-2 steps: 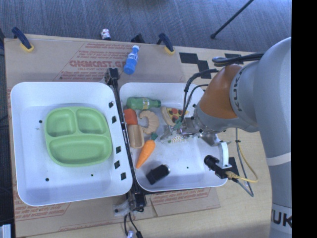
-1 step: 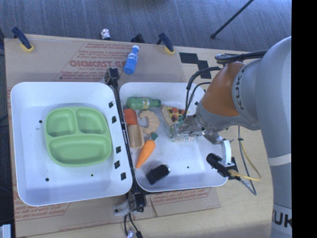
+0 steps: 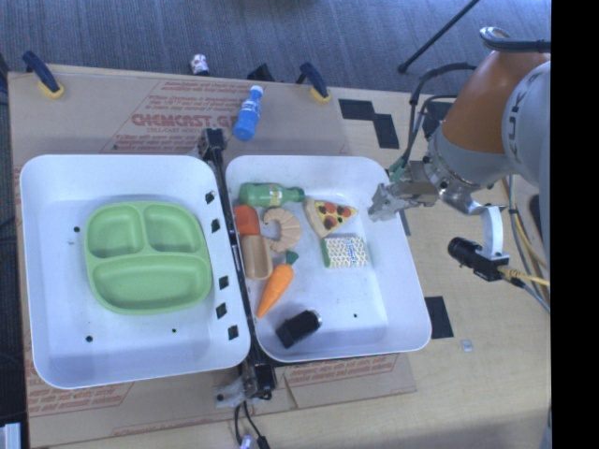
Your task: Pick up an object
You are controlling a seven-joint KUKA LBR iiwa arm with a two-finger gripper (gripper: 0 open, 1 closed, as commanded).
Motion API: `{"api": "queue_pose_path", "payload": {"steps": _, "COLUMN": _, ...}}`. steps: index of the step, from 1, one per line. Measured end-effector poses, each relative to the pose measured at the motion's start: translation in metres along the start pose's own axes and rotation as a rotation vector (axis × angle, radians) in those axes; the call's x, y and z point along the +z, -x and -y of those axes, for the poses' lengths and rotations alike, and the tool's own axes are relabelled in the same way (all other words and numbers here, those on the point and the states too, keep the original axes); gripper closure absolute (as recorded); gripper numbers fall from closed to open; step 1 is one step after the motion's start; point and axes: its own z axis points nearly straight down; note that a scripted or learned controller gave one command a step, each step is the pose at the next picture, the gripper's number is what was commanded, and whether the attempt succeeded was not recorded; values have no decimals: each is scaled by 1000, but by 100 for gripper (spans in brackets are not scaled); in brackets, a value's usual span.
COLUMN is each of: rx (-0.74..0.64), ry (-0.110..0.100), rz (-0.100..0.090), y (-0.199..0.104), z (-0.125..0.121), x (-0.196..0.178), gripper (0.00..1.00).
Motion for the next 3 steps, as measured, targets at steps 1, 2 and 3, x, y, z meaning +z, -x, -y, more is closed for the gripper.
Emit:
{"api": "queue_pose_path", "payload": {"steps": 1, "rx": 0, "ry": -3, "rz": -2, "y": -1, "z": 1, "x": 1, "gripper": 0}}
{"api": "queue_pose_path", "payload": {"steps": 2, "rx": 0, "ry": -5, "rz": -3, "y": -21, "z": -36, "x": 68, "gripper": 0}}
{"api": "queue_pose_path", "payload": {"steps": 3, "rx": -3, "ry": -14, "rz": 0, "y": -62, "z": -87, "x": 136, "gripper": 0}}
